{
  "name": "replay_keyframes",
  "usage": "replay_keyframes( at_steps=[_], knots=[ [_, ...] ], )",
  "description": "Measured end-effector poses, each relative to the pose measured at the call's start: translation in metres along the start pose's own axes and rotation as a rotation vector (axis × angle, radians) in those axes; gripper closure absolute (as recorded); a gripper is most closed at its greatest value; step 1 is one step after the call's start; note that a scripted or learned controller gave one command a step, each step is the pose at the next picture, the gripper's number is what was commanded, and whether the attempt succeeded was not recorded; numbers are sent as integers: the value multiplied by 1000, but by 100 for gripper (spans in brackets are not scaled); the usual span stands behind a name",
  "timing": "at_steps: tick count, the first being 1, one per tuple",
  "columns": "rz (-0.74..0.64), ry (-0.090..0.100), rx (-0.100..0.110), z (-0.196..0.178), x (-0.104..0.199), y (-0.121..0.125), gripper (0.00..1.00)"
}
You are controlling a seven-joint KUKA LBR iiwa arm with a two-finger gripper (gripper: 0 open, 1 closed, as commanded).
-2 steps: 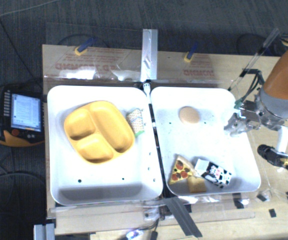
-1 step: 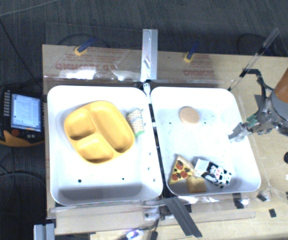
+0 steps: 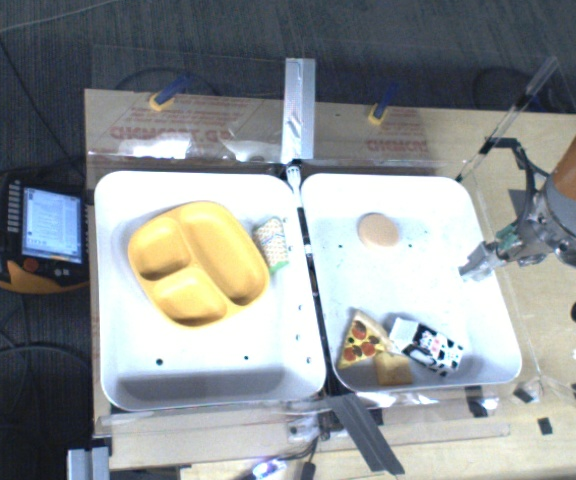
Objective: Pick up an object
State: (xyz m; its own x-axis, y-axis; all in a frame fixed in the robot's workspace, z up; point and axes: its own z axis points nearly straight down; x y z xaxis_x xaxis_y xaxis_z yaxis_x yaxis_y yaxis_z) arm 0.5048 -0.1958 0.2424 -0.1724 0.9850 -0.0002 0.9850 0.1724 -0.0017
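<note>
White plastic bins are seen side by side on the bench, the left bin (image 3: 118, 368) and the right bin (image 3: 488, 318) meeting at a central divider. A yellow sectioned tray (image 3: 198, 263) is lying in the left bin, toward its middle, with a small patterned packet (image 3: 272, 240) just beside the tray's right edge, against the divider wall. In the right bin, a round tan disc (image 3: 378, 230) is found near the far side, well apart from a cluster at the near wall: a pizza-slice toy (image 3: 365, 340) at the left of the cluster, a brownish piece (image 3: 393, 369) touching it on the near side, and a black-and-white patterned item (image 3: 435, 349) just to the right. The gripper (image 3: 480, 264) is observed over the right rim of the right bin, with the arm entering from the right; nothing is seen between its tips, and whether the claw is spread or pressed together cannot be told at this resolution. A handheld pendant with a lit screen (image 3: 48, 230) is noted on the floor left of the bench.
</note>
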Motion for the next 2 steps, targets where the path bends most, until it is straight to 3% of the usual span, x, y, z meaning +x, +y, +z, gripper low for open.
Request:
replay_keyframes(
  at_steps=[1, 2],
  knots=[
    [-65, 0, 0, 55, -9, -13, 100],
    [-250, -3, -3, -21, -24, -24, 100]
  ],
)
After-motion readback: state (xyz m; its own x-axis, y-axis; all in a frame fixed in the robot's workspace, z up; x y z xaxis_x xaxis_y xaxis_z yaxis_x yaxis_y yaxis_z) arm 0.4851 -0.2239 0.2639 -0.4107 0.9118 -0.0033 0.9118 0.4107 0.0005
